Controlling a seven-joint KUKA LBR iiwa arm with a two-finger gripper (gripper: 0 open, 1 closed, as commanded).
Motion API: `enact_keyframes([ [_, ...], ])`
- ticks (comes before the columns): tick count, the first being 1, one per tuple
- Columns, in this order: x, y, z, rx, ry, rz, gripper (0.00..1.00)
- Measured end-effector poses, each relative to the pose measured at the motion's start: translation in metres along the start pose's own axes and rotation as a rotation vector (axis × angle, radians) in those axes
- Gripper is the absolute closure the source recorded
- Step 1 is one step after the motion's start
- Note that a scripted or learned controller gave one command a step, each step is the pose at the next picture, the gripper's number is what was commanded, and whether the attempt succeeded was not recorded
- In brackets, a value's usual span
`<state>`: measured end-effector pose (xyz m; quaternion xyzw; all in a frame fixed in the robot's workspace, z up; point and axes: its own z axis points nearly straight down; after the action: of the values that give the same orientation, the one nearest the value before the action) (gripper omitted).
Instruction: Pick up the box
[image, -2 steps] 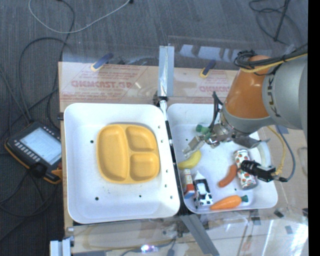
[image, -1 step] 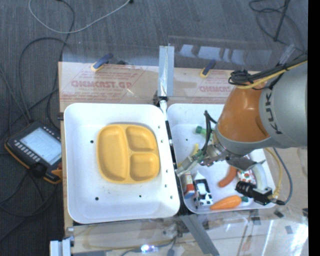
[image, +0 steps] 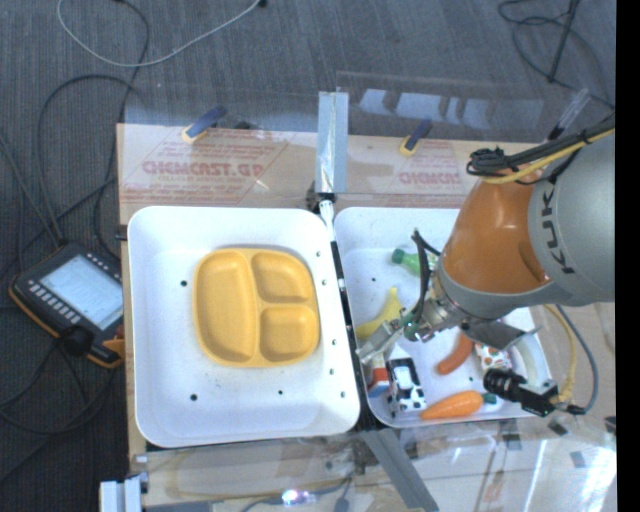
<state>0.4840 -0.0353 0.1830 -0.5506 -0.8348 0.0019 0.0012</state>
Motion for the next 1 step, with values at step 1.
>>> enact_keyframes([
  [1, -0.0133, -0.0070, 0.0000, 0.000, 0.000, -0.019, 0.00],
])
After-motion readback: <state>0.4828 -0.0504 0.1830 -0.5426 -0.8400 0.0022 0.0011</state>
